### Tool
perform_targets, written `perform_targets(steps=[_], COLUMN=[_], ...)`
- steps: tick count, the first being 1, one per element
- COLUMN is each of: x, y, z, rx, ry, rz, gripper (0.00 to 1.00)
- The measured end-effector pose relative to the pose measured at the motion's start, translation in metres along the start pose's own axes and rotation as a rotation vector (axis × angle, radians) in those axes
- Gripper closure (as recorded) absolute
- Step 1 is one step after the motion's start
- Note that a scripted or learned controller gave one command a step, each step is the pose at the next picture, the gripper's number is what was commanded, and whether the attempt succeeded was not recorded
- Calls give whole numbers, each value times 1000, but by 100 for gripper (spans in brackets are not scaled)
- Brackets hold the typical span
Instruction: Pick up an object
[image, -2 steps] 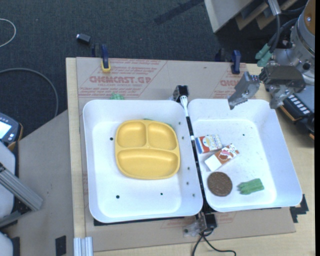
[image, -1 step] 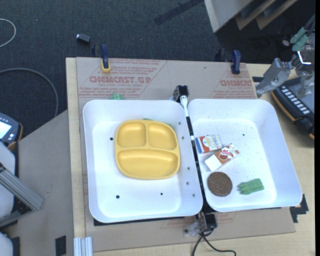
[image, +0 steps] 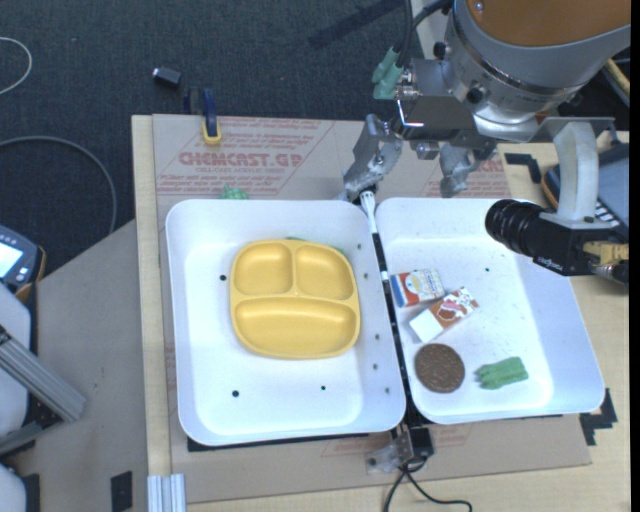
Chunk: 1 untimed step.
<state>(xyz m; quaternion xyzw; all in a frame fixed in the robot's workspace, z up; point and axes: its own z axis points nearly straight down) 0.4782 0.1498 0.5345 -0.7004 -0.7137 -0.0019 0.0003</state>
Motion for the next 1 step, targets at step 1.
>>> perform_targets(steps=[1], x=[-9], y=[2], z=[-12], rx=[-5], ry=[-1], rz=[17], gripper=[100])
